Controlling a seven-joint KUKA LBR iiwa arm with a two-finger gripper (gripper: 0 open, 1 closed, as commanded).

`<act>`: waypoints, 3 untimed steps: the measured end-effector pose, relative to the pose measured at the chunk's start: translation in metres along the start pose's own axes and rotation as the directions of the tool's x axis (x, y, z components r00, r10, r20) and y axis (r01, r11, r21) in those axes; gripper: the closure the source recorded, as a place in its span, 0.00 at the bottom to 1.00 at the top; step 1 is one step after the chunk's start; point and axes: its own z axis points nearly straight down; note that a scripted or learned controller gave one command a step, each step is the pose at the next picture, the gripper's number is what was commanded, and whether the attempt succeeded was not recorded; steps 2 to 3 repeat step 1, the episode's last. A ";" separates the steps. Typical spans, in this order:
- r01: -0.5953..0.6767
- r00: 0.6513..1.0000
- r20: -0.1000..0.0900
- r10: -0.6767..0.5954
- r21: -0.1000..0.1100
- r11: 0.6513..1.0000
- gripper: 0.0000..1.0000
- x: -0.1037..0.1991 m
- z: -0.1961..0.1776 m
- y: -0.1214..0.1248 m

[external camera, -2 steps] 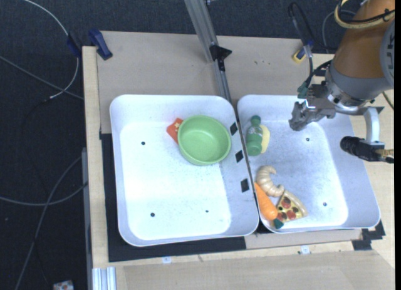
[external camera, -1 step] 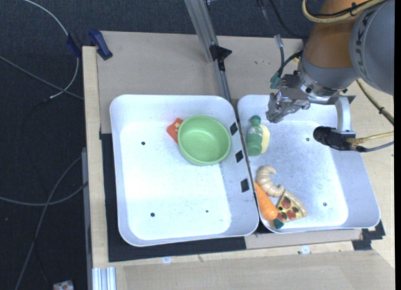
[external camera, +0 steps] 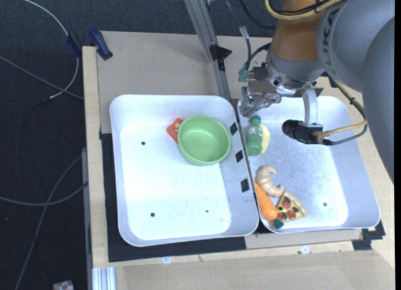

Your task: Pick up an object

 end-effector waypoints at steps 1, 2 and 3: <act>-0.001 1.000 0.001 0.001 0.001 1.000 1.00 0.060 0.003 0.001; -0.001 1.000 0.001 0.001 0.001 1.000 1.00 0.060 0.003 0.001; -0.001 1.000 0.001 0.001 0.001 1.000 1.00 0.060 0.003 0.001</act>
